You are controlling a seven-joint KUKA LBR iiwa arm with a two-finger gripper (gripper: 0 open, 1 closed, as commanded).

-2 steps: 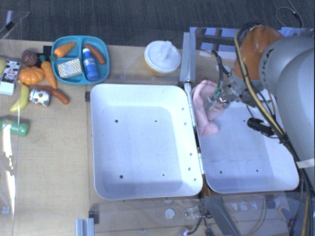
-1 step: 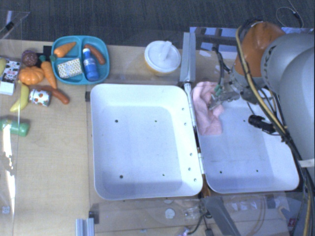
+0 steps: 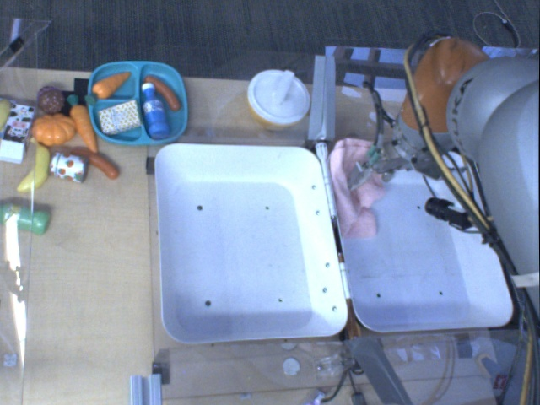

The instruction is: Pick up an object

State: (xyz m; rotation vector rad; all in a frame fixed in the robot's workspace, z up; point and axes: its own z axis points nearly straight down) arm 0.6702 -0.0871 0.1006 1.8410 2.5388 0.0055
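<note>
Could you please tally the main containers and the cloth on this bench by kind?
White bins: 2, left and right
Blue divided tray: 1
White lidded cup: 1
Pink cloth: 1, in the right bin beside the claw
Total: 5

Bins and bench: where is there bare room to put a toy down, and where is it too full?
The left bin has a bare floor from wall to wall. The right bin is bare along its near half; its far left corner is crowded by the pink cloth and the gripper. The bench is bare near the camera, below the toy food.
</note>
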